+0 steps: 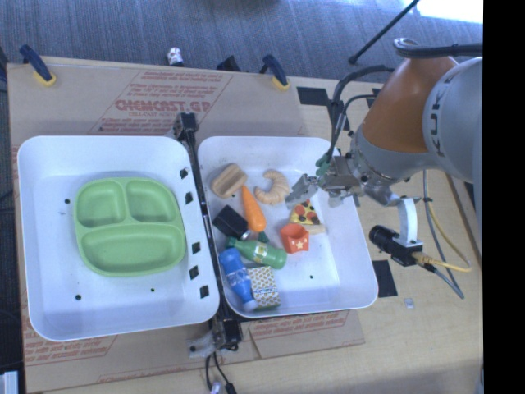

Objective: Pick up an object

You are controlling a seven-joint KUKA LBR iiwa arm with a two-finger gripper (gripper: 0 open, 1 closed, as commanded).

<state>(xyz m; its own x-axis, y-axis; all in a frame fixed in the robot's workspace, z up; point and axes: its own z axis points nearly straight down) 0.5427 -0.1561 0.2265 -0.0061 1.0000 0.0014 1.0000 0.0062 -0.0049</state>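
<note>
The gripper [305, 187] hangs over the upper right part of the right bin [349, 281], just right of the croissant [272, 186] and above the pizza slice [306, 214]. Its fingers look parted a little with nothing between them, though the view is blurred there.

The carrot [253, 208] lies left of the pizza slice, long axis running from upper left to lower right. Below it the green bottle [261, 252] lies nearly crosswise, and the blue bottle [236, 275] lies along the bin's left wall. The red cup [294, 238] sits just below the pizza slice. The left bin [41, 286] holds a green divided plate [129, 225].
</note>
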